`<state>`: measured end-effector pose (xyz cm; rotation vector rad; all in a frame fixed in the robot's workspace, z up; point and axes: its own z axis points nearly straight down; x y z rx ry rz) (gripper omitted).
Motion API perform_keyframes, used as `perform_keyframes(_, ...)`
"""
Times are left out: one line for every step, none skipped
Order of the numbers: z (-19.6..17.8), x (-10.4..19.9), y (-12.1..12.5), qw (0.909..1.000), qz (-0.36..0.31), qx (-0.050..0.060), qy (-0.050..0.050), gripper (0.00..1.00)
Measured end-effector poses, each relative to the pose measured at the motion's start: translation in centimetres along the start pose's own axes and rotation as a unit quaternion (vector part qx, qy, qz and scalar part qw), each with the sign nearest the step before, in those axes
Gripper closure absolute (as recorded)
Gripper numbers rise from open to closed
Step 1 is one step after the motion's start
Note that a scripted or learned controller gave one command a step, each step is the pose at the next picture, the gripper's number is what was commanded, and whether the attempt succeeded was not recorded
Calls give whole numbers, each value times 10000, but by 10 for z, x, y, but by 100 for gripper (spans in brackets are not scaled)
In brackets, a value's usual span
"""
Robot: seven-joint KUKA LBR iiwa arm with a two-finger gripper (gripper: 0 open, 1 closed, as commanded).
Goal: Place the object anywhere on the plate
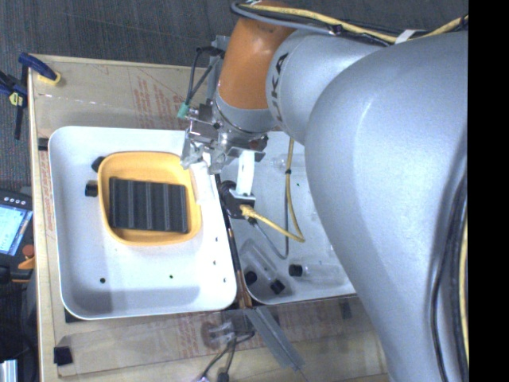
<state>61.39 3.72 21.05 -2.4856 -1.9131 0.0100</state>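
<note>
The rounded yellow plastic plate (149,201) with a dark ribbed centre lies in the left shallow white bin (119,289). The hand (208,153) hangs over the plate's upper right rim. The object cannot be made out.

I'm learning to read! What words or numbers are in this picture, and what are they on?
"KUKA": only partly readable, dark letters running down the grey arm just beside its orange band.
Faint red print on the wooden bench: too blurred to read.
Lit screen of the small device at the left edge: too small to read.
No words on the yellow plate or the white bin.
</note>
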Motion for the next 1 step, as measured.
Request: perform_keyframes(0,0,0,10000,2,-3,1,0)
